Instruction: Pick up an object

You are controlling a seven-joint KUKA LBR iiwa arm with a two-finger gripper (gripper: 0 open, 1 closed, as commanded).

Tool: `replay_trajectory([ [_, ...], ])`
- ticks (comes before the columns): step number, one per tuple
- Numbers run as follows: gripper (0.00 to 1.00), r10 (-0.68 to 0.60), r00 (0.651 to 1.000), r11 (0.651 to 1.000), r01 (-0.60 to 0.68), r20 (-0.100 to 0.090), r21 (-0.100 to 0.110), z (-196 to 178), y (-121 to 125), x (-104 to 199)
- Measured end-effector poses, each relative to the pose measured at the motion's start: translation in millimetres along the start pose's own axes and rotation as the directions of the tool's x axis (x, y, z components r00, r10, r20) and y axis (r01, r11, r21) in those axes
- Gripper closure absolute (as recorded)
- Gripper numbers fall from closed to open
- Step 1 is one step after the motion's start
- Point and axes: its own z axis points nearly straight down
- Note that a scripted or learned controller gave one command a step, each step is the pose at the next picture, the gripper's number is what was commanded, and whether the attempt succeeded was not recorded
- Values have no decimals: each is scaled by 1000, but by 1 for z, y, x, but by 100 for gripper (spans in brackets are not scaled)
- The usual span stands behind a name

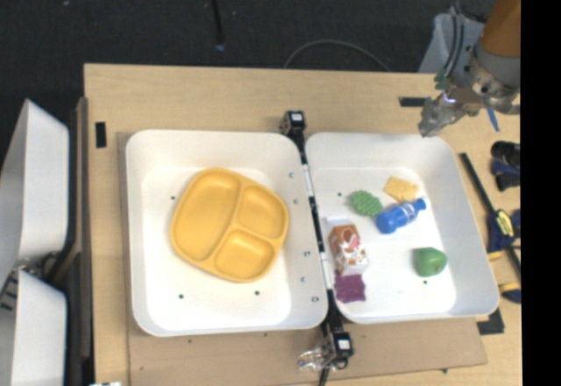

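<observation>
The right bin (438,165) holds several small objects: a blue bottle (401,216), a green leafy piece (365,202), a yellow block (401,189), a green round object (429,261), a red-and-white carton (347,247) and a purple piece (350,289). My gripper (436,119) hangs above the bench just beyond the right bin's far right corner, well apart from all of them. Nothing shows between its fingers.
The left bin (149,288) carries a yellow divided plate (230,224). A black clamp (293,122) sits at the far end of the seam between the bins. Tools lie on the bench at the right edge (504,226).
</observation>
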Motion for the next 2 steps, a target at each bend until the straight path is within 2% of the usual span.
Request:
replay_trajectory([
  [1,100,-1,1000,1000,1,0,1,-55,2,-2],
  [2,100,1,1000,1000,-1,-1,8,-57,-19,38],
])
